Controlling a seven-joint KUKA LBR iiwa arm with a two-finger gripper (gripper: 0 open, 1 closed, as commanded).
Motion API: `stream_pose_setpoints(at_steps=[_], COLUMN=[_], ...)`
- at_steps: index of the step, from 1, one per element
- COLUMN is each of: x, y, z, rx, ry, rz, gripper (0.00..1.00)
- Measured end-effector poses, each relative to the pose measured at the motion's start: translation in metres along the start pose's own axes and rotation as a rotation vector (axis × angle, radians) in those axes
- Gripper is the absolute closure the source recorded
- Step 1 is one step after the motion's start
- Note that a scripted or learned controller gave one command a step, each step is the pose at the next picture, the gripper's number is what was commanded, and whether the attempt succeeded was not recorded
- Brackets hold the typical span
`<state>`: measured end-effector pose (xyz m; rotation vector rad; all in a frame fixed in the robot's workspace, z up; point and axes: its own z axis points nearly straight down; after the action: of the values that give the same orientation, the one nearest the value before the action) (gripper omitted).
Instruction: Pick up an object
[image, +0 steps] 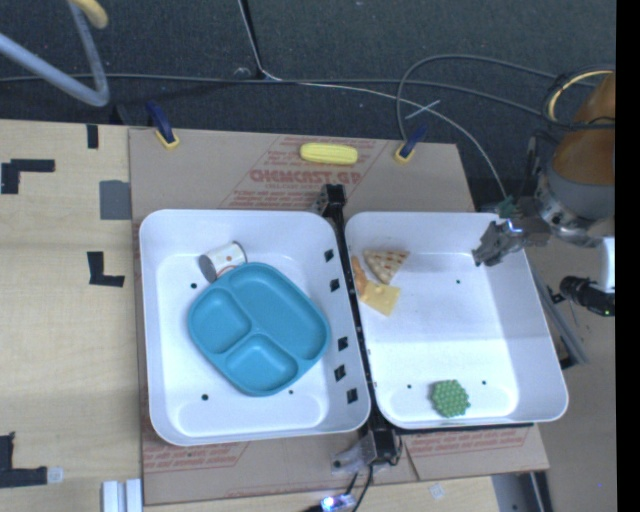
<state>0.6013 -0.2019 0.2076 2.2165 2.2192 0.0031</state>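
Green ball (449, 398): right bin front | jaws (493, 245): state unclear, at bin's rim

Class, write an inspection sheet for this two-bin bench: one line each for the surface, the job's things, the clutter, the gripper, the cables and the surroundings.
Surface: cardboard sheet on a wooden bench, bearing the left bin and right bin side by side.
Job's things: blue divided plate and small cup lying on its side, both in the left bin; waffle-like pieces and green knobbly ball in the right bin.
Clutter: yellow object on the cardboard behind the bins.
Gripper: gripper at the right bin's far right corner, nothing seen between its fingers.
Cables: black cables trail behind the bench.
Surroundings: dark carpet.
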Motion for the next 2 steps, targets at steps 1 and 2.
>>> stream_pose_setpoints(at_steps=[1, 2], x=[0.001, 0.051], y=[0.005, -0.004], z=[-0.044, -0.05], rx=[0.001, 0.005], ry=[0.0, 0.003], rz=[-0.001, -0.005], gripper=[1.0, 1.0])
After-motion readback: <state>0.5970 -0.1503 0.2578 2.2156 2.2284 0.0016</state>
